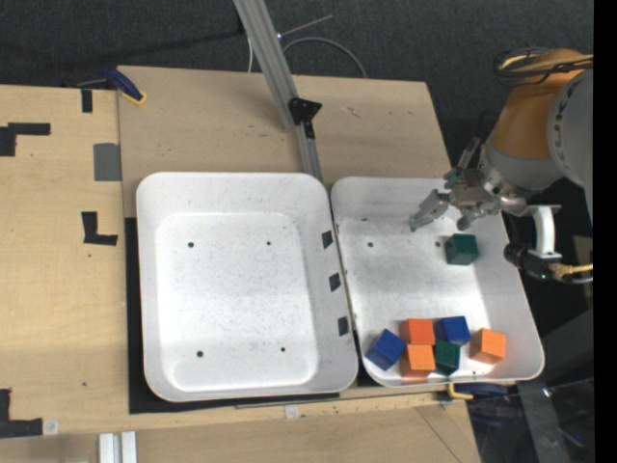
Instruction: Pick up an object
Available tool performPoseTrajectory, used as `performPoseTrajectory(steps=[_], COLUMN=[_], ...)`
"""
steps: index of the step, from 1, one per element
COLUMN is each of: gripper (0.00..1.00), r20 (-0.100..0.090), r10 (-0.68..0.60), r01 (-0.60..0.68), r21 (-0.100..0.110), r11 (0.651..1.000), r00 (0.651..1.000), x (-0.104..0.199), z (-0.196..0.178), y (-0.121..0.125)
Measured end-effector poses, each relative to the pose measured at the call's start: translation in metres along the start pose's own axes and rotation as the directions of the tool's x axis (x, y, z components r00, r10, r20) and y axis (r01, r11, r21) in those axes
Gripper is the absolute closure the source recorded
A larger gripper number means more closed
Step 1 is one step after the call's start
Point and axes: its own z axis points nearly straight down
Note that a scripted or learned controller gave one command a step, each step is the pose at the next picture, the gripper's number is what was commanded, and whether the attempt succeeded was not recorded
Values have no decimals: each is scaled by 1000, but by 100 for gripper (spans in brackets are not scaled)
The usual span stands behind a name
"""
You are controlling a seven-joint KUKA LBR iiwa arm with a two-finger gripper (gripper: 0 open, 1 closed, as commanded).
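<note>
Gripper (pixel 445 213) spread open, metal fingers splayed, gripping nothing, over the upper part of the right bin (pixel 386 287); dark green cube (pixel 462 250) sits just below it on the speckled white floor, apart from the fingers; cluster of small blocks at the bin's lower edge: blue cube (pixel 386 347), orange cubes (pixel 418 332), another blue (pixel 453 329), green (pixel 446 355), lone orange (pixel 489 344); left bin (pixel 154 258) shallow, rounded corners; tabletop (pixel 58 287) pale plywood.

A dark green block (pixel 462 250) lies alone on the right bin's (pixel 386 287) floor. By that bin's near wall cluster two blue blocks (pixel 387 348), three orange blocks (pixel 419 331) and another green block (pixel 446 356).
</note>
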Motion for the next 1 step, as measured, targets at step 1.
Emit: performPoseTrajectory(steps=[1], gripper=[0], r20=[-1], r10=[-1], r01=[1], r21=[-1], r11=[1000], r00=[1000], x=[8], z=[49], y=[-6])
